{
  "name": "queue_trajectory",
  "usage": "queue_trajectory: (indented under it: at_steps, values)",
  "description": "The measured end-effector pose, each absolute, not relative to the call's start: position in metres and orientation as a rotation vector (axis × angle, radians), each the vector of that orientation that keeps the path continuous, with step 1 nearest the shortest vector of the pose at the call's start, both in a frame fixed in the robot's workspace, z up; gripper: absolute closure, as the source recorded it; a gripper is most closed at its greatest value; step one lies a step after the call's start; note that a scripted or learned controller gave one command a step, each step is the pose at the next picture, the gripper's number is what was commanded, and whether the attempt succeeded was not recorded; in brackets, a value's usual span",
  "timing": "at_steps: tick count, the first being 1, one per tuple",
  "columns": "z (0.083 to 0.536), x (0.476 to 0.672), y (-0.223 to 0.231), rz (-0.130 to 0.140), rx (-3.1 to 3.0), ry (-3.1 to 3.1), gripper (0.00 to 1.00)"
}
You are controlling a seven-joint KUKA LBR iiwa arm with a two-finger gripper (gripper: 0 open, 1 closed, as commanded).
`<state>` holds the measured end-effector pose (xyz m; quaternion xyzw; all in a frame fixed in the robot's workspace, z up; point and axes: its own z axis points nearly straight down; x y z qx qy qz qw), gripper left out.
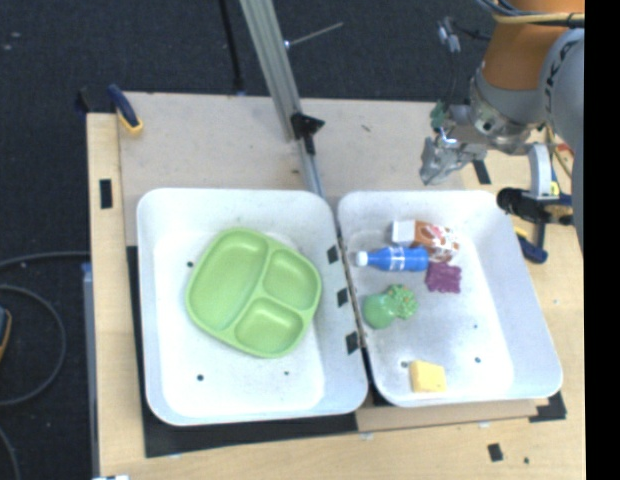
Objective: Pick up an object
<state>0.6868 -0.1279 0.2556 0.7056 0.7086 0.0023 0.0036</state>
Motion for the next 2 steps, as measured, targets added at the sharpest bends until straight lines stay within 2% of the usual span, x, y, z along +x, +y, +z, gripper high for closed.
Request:
queue_trajectory:
  at_steps: [2]
  values:
    - [0.247, 0.674, -0.039, 0.0, 2.215, 2.227, 1.0]
